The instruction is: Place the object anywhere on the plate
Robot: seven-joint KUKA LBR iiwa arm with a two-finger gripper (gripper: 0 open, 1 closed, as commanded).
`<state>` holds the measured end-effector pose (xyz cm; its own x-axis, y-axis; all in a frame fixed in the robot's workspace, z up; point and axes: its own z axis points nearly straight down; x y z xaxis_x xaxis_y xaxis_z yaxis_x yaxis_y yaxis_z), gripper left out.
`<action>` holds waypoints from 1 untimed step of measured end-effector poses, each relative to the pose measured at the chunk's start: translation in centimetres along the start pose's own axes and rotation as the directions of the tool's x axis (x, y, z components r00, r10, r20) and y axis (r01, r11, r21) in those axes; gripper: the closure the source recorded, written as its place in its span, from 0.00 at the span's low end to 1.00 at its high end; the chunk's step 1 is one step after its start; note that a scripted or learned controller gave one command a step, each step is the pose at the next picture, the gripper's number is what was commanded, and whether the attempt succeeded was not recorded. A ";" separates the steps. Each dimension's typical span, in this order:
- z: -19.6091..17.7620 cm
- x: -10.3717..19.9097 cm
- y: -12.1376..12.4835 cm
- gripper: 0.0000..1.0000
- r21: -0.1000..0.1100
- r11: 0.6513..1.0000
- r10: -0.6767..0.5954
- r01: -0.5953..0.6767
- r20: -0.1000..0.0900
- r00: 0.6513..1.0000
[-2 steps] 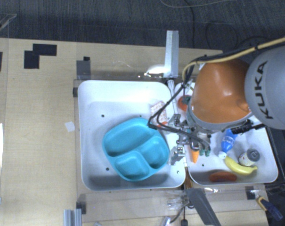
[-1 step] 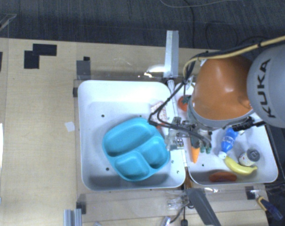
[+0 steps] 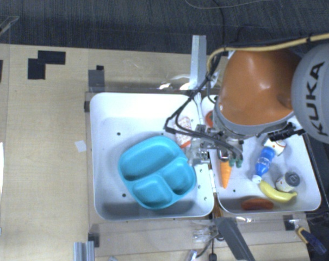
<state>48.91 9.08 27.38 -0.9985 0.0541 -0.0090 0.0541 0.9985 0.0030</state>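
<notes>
Blue plate [image 3: 156, 171] in left bin [image 3: 107, 145], nothing on it; carrot [image 3: 225, 174] in right bin [image 3: 311, 197], just below gripper [image 3: 218, 152]. Finger state impossible to tell. Placement not yet done.

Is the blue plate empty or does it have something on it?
Empty. All three sections of the blue plate show bare blue. The carrot lies in the other bin.
</notes>
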 end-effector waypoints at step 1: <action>9.0 0.1 -1.9 1.00 0.001 0.999 0.048 -0.048 -0.006 0.999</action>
<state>48.82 7.22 18.37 -0.9948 0.1021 -0.0033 0.1021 0.9948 0.0021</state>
